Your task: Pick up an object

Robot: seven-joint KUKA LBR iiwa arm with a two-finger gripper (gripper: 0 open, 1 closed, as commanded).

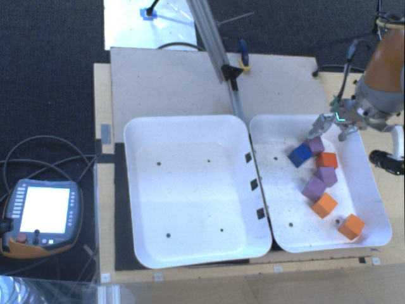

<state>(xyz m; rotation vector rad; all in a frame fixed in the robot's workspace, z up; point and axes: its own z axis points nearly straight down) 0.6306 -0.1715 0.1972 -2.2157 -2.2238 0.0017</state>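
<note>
The right bin (280, 198) holds several small cubes in a loose cluster. A blue cube (300, 155) lies at the cluster's left, touching a purple cube (316, 145). An orange cube (326, 160) sits just right of them, and two more purple cubes (327, 175) (314, 187) lie below it. Two orange cubes (324, 204) (351, 226) rest toward the front right corner. My gripper (333, 129) hangs over the bin's far right part, just above the top purple cube. Its fingers (319, 126) stand spread, open, with nothing between them.
The left bin (190, 189) adjoins the right one along a shared divider with black clips. A slanted metal pole (209, 27) crosses the bench behind the bins. A teach pendant (39, 217) with cables lies on the floor at left.
</note>
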